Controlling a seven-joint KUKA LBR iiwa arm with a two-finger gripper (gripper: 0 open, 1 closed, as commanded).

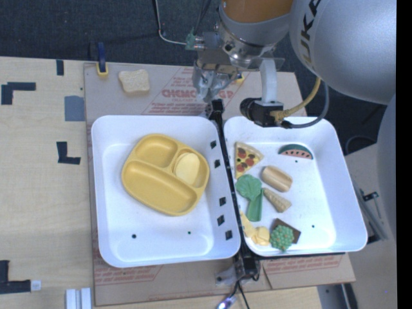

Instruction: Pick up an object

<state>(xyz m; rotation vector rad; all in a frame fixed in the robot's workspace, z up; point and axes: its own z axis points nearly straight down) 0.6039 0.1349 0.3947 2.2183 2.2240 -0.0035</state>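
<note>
Gripper (215, 85) hovers above far end of bin divider (223, 166), holding nothing; finger state unclear. Toy food (264, 195) in right bin (322, 172) untouched.

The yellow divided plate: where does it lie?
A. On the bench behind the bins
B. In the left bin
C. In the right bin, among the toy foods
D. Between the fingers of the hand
B: the yellow divided plate rests flat in the left bin, while the toy foods such as the pizza slice lie in the right bin.
</note>
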